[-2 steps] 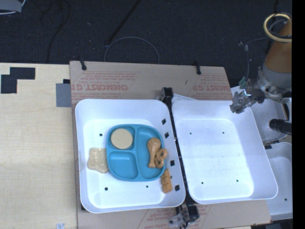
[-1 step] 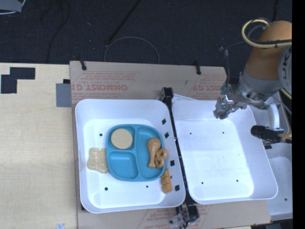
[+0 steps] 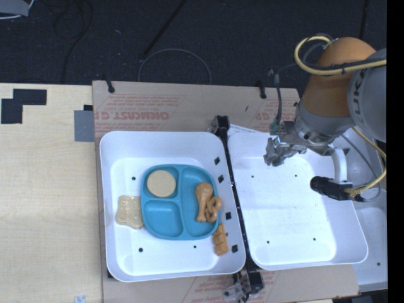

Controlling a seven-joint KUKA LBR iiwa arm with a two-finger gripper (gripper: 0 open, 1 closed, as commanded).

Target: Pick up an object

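Two white bins side by side on a bench [image 3: 50,188]: left bin [image 3: 120,150] holding all the goods, right bin [image 3: 297,232] bare white floor under the arm. Grey arm [image 3: 334,100] with its orange band reaching in from the right, wrist over the far part of the right bin.

In the left bin, a blue tray [image 3: 165,221] with three compartments. In its far-left compartment, a round tan disc [image 3: 160,183], lying flat. In its right compartment, a tan twisted pretzel piece [image 3: 207,202], lying along the compartment. Just left of the tray, touching or nearly touching its edge, a pale flat bread slice [image 3: 129,211] on the bin floor. Just off the tray's near-right corner, a small orange-brown chunk [image 3: 220,240] by the bin's right wall.

Claw [image 3: 275,154] hanging over the right bin's far-left part, near the divider between bins. Nothing seen between the fingers; how far apart they stand, too small and dark to tell.

Progress, judged from this: nothing picked up yet, every object resting in the left bin. All of the task left: choosing one thing, crossing the divider, descending, closing, lifting.

Nearest candidates, the pretzel piece and the chunk: left of the claw and nearer, across the divider. Disc and bread slice farther left again, well apart from the claw.
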